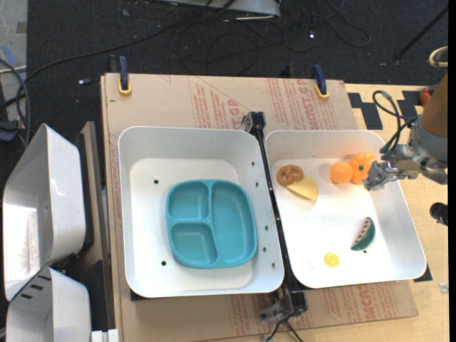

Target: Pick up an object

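Note:
The right bin (pixel 399 212) holds several small items. A brown pretzel (pixel 289 174) lies next to a yellow wedge (pixel 305 189) at its upper left. An orange ball (pixel 341 172) and an orange pumpkin-like piece (pixel 361 164) sit near the upper middle. A watermelon slice (pixel 363 234) lies lower right, and a small yellow piece (pixel 331 259) rests near the front wall. My gripper (pixel 375 177) hangs over the bin's right side, just right of the pumpkin-like piece, with the grey arm reaching in from the right.
The left bin (pixel 135 191) carries a teal divided plate (pixel 211 223). A black divider (pixel 269 198) runs between the bins. White tubs (pixel 39 205) stand off the bench's left edge. Clamps and cables lie behind the board.

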Robot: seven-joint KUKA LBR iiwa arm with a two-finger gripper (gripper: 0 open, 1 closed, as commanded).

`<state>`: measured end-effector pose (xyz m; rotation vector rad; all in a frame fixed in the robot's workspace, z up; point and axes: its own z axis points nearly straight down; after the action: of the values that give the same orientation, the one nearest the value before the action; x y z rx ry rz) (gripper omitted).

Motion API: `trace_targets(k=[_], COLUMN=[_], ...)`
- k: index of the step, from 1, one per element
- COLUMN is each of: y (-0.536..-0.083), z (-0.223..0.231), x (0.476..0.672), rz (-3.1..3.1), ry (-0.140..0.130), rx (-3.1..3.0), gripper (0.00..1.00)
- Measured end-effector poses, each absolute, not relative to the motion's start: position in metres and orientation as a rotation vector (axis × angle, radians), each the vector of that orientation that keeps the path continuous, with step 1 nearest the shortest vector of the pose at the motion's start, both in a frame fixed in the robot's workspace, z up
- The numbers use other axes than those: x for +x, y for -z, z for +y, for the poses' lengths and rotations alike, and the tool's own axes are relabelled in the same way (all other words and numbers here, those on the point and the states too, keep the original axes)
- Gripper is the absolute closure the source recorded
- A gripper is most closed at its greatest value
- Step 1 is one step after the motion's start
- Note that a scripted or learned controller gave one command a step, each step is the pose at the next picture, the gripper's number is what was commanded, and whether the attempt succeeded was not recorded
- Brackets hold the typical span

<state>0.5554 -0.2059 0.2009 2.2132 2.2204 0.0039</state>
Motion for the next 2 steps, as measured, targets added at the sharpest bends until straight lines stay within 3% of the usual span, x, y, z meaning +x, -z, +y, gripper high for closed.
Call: trace_targets(k=[2], y=[-0.219], z=[-0.089], x=[0.581], rz=[2.230], ry=[-0.005], rx=[2.210], gripper=[1.00])
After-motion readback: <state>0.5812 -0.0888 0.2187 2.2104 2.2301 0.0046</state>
